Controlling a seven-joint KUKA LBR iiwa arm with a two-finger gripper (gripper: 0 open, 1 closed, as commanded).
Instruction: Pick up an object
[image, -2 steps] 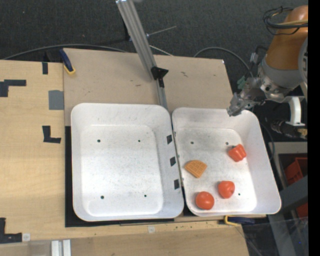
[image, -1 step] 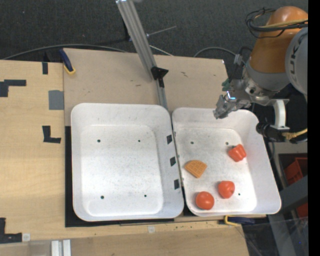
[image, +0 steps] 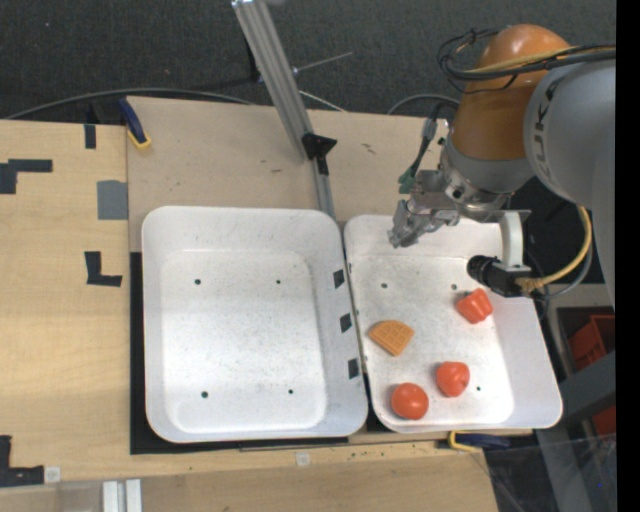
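Nothing is held yet: the grey two-finger gripper (image: 405, 236) is poised above the right white bin's (image: 520, 400) far edge, jaw state unreadable, the orange waffle-textured wedge (image: 391, 337) untouched.

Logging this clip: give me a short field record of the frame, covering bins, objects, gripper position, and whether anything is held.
left bin: no objects visible inside
right bin: four objects
waffle-like piece: tan, near the bin's left side
round red item: front of the bin
red item: just right of the round one
orange-red block: right side of the bin
gripper: above the right bin's far left corner, apart from all four objects
held: nothing seen between the fingers
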